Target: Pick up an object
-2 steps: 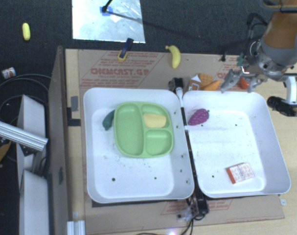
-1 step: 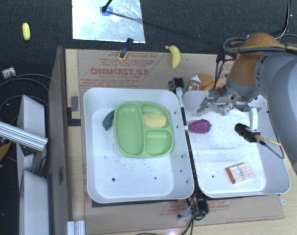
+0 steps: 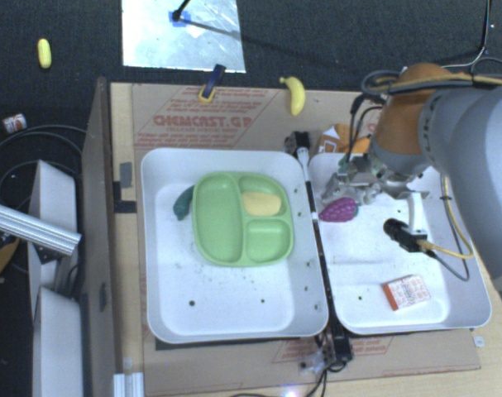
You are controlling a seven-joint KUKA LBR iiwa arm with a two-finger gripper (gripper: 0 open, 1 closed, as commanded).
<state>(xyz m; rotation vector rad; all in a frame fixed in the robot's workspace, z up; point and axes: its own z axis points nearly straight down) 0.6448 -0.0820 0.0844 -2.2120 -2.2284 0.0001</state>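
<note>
Camera view first: your grey arm with the orange band reaches in from the right of the frame, its jaws low over the upper left of the right white bin, just above the purple bumpy grape-like toy. You cannot tell whether they are open or closed. That toy looks like the likeliest pick. Left bin holds a green divided plastic tray carrying a yellow piece.

Green tray, yellow item in it; purple grapes; white bins; orange-red box.
</note>
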